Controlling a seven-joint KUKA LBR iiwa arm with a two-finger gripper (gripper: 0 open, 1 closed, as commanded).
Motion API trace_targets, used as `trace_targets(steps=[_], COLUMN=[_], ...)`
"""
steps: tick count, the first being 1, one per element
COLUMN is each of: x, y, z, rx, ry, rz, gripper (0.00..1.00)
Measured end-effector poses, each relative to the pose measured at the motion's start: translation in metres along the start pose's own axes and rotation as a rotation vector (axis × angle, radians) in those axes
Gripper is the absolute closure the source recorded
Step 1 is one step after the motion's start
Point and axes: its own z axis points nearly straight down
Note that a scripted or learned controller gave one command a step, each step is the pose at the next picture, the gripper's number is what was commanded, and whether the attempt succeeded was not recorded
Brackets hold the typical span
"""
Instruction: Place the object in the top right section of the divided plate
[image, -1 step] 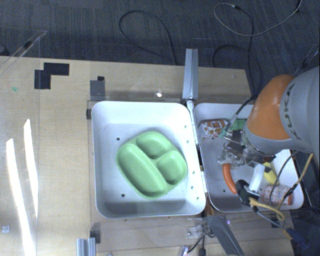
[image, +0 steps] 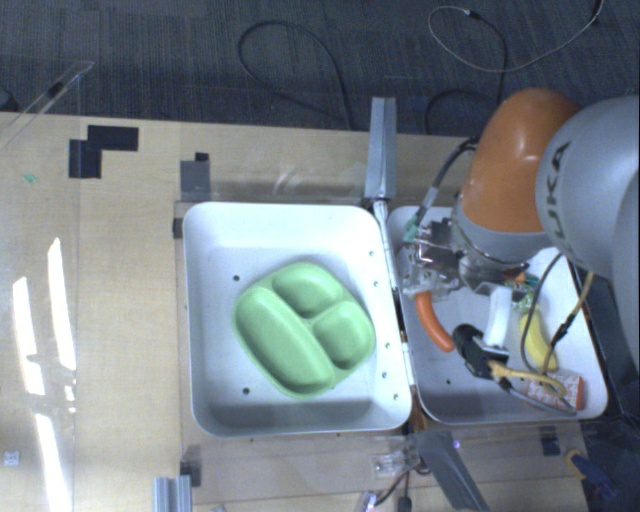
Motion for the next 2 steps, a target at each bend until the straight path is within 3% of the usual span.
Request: trace_targets(steps=[1, 2], x=[0.0667, 0.0667], y=[-0.0055, -0.0054], z=[0.0668, 0.0665], rx=[0.003, 0.003], ry=[-0.001, -0.001], rz=[-0.095, -0.095], gripper=[1.0, 0.0])
